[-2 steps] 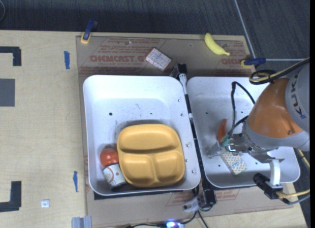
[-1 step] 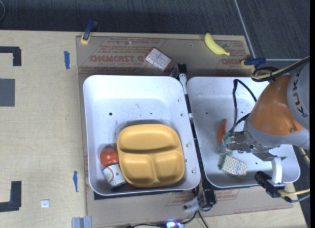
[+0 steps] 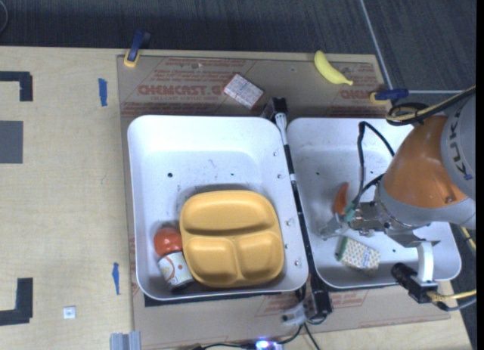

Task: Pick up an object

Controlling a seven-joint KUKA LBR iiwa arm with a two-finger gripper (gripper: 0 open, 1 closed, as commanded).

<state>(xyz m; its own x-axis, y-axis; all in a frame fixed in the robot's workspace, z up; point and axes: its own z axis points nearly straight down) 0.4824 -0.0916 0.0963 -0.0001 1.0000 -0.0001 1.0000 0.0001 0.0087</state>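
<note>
In the right bin [image 3: 318, 140] my gripper [image 3: 349, 224] hangs low over the floor, near the left wall. A small white packet with a green dotted pattern [image 3: 358, 255] lies just below it, toward the bin's front. A thin orange-red object [image 3: 342, 198] lies just above the gripper, partly covered by it. The arm's orange band [image 3: 423, 175] hides the right part of this bin. The left bin [image 3: 151, 144] holds a yellow divided tray [image 3: 231, 236] and a small red-and-white bottle [image 3: 170, 254] at its front left corner.
Behind the bins, on the brown board, lie a yellow banana [image 3: 331, 69] and a small patterned box [image 3: 243, 90]. Blue clamps [image 3: 136, 44] sit at the board's back corners. Black cables [image 3: 363, 152] loop from the wrist over the right bin.
</note>
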